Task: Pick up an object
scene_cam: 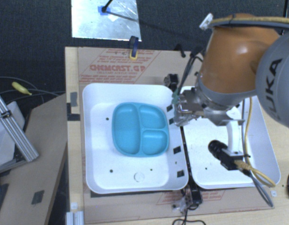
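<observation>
A blue plate (139, 129) with three compartments lies flat in the middle of the left white bin (100, 139). My gripper (181, 110) hangs under the big grey and orange arm (238, 60), over the divide between the two bins. It is just off the plate's right rim. The arm's bulk hides most of it, and nothing can be seen held in it.
The right bin (205, 172) lies mostly beneath the arm. A black fitting (224, 154) with a yellow cable hangs from the arm over it. A small white disc (138, 176) sits near the left bin's front wall. Cardboard (116, 64) lines the bench behind the bins.
</observation>
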